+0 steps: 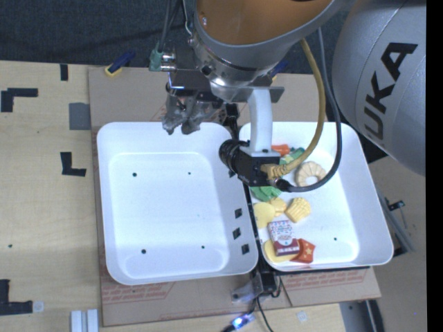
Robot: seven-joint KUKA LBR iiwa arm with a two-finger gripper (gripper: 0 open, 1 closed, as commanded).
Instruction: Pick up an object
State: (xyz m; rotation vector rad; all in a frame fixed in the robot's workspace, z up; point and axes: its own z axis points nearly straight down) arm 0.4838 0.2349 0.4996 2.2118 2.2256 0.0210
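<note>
Even overhead light, soft shadows, mild glare on the white bins (166,206), looming arm (387,68) slightly blurred.

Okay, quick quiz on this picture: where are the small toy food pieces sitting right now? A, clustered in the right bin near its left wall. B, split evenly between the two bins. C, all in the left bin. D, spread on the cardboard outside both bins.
A: the toy food pieces lie bunched in the right bin, close to its left wall and below the tool, while the left bin shows just its white floor.
</note>
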